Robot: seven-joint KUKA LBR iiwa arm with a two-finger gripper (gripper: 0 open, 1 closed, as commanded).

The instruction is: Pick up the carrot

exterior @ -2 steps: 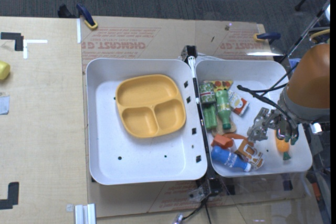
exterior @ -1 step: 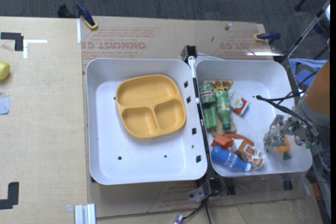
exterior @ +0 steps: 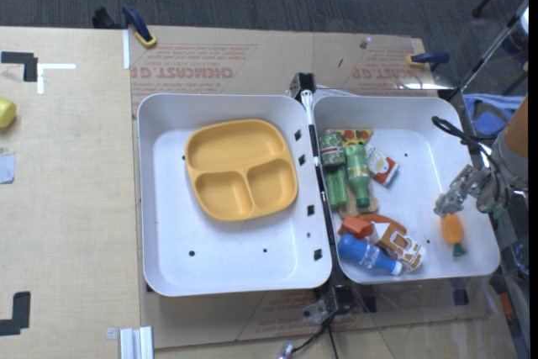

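blue bottle (exterior: pixel 367 256) lies at the front of the right bin (exterior: pixel 420 118), touching an orange-and-white carton (exterior: pixel 395 238). two green bottles (exterior: pixel 346 172) lie near the divider. carrot (exterior: pixel 453 229) rests on the bin floor by the right wall, just below the gripper (exterior: pixel 454 197), whose fingers look spread and hold nothing. left bin (exterior: pixel 160 206) bears a yellow divided plate (exterior: pixel 241 168).

Evenly and brightly lit from overhead, without harsh glare. Soft, faint shadows under the yellow plate (exterior: pixel 241 169) and along the white bins' (exterior: pixel 160 265) rims. Mildly grainy overall; slightly blurred toward the right edge.
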